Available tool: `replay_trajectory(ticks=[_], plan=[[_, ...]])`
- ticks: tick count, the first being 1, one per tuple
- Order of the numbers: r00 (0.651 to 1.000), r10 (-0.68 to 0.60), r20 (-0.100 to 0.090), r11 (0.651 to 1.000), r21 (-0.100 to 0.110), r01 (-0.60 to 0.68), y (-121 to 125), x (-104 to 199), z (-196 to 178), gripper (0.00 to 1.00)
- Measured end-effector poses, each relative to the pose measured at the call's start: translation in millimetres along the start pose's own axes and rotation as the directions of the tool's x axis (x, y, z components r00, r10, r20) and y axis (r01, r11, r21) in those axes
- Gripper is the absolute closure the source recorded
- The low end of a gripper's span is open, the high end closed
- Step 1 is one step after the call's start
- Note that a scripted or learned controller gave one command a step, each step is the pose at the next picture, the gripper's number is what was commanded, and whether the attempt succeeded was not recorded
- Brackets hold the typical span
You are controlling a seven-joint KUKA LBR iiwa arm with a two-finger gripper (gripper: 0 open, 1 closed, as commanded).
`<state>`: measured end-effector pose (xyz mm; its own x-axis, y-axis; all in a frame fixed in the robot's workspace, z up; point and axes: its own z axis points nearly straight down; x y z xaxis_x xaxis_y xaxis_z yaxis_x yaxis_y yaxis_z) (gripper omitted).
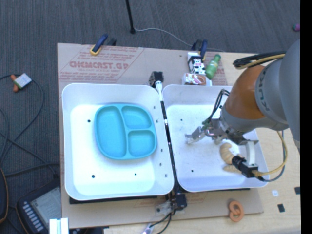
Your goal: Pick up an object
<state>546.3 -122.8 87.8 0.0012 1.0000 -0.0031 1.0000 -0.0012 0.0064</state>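
Two bins: blue divided plate (126, 131) in left bin (78, 101), my hand (194, 136) low in right bin (195, 179), croissant (226, 153) beside it; grip state unclear.

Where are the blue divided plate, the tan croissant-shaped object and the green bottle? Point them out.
blue divided plate (126, 131), camera view, on the ridge between its compartments.
tan croissant-shaped object (226, 153), camera view, on its curved body.
green bottle (212, 67), camera view, on its body.

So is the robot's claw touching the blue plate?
Apart. The camera view shows the gripper over the right bin, while the blue plate lies in the left bin, the bins' rims between them.
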Motion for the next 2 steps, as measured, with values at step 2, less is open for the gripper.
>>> replay_trajectory(ticks=[2], plan=[[1.0, 0.001, 0.0, 1.0, -0.002, -0.001, -20, -4, 0, 0.0]])
